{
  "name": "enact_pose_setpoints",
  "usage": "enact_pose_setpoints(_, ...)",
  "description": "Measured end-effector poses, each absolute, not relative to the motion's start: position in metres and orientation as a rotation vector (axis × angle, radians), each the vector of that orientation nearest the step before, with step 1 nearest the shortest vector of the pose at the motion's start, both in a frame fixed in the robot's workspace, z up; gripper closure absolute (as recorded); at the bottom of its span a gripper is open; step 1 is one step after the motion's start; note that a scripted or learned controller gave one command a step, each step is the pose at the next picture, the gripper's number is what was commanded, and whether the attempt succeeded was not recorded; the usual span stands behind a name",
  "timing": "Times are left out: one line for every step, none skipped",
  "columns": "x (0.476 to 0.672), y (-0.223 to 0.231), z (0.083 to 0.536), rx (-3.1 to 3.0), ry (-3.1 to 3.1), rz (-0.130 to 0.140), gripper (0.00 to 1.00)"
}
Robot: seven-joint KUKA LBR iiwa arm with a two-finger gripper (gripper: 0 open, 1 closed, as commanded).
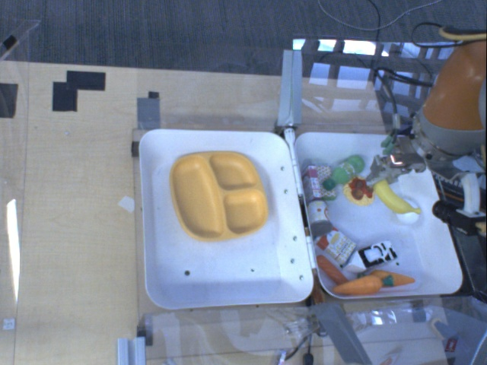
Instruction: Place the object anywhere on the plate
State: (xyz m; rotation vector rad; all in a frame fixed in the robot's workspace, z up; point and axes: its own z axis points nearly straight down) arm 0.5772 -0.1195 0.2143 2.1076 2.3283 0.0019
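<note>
- Resting in the left bin [160, 280], a yellow plate [219, 194] with three compartments is lying flat, slightly toward the bin's upper half.
- Sitting beside it on the counter [68, 204], the right bin [437, 242] is holding a scatter of small things.
- Reaching in from the right, the arm [456, 90] is showing its orange band above the wrist, with the jaws [378, 175] hanging low over the upper part of the right bin; whether they are spread or pressed together cannot be told, and nothing is visibly pinched between them.
- Lying just beside the jaws are a yellow banana [395, 198] and a small yellow-and-red piece [358, 191].
- Lying to their left is a green bottle [343, 170], tilted, near a red-and-white can [313, 182] against the bin's left wall.
- Sitting lower in the bin are a red-and-white box [337, 245] and a black-and-white item [377, 254].
- Lying along the bottom edge is an orange carrot [364, 284] with a green end.
- Remaining apart from the plate, every one of these loose things is lying in the right bin.
</note>
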Motion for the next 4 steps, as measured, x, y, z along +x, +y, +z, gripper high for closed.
enact_pose_setpoints(0.556,-0.096,0.232,1.801,2.574,0.000,1.00)
enact_pose_setpoints(0.514,0.025,0.224,1.643,2.680,-0.001,1.00)
enact_pose_setpoints(0.491,0.036,0.181,1.911,2.498,-0.003,1.00)
enact_pose_setpoints(0.583,0.078,0.181,2.093,2.344,-0.003,1.00)
